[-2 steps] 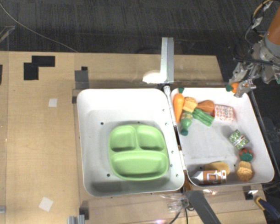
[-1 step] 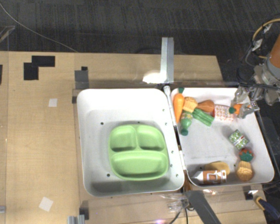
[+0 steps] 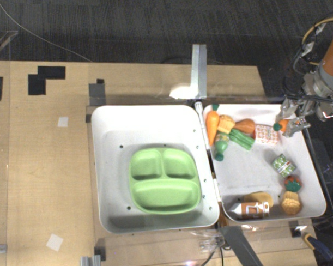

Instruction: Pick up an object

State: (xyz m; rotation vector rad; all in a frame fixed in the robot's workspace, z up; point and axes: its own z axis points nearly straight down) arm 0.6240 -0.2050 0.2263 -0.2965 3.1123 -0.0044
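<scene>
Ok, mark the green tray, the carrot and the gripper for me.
green tray [image 3: 165, 180], camera view, on its large lower compartment.
carrot [image 3: 212, 124], camera view, on the middle of its orange body.
gripper [image 3: 290, 121], camera view, midway between its fingertips, by the right bin's top right corner.

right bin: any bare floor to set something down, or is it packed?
Right bin: bare floor in the middle, between the green toys above, the bottle below and the green packet at right. Crowded along the top edge near the gripper and the bottom edge. Left bin: bare margins around the green tray.
</scene>
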